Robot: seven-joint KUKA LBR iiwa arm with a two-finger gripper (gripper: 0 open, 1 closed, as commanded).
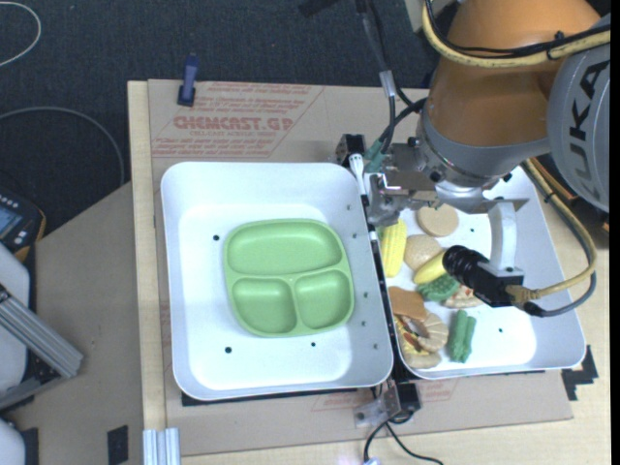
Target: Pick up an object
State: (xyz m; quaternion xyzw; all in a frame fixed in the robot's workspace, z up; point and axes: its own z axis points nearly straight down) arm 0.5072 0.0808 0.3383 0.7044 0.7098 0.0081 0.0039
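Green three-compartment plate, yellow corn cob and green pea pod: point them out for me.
Green three-compartment plate (pixel 288 276), camera view, on the ridge between its compartments.
Yellow corn cob (pixel 392 247), camera view, middle of the cob.
Green pea pod (pixel 461 337), camera view, middle of the pod.

Two bins stood side by side on the bench, touching along their inner walls. In the left bin (pixel 184 260) a divided plate (pixel 289 276) lay near the middle. The right bin (pixel 557 332) held a heap of toy food against its left wall: a corn cob (pixel 393 247) near that wall, a round cookie (pixel 440 222) behind it, and a pickle (pixel 461 336) toward the front edge. The arm (pixel 504 76) hung over the back part of the right bin.
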